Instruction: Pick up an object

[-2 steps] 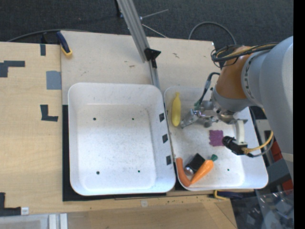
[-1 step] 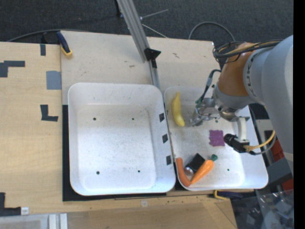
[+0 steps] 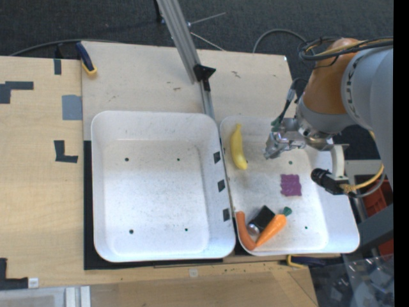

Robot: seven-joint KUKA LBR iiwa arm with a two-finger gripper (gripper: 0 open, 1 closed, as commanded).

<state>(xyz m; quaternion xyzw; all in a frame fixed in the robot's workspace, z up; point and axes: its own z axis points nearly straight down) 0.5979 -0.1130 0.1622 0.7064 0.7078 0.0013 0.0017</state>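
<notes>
Gripper (image 3: 276, 147) hangs over the right bin (image 3: 319, 235); finger state cannot be determined. Yellow banana (image 3: 238, 147) lies just left of it; purple block (image 3: 291, 184) and orange carrot (image 3: 271, 229) lie nearer the front. Left bin (image 3: 153, 123) adjoins on a wooden bench (image 3: 38, 171).

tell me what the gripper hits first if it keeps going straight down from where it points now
Probably the bare white floor of the right bin, between the banana and the purple piece. The gripper appears over neither, though depth is unclear.
</notes>
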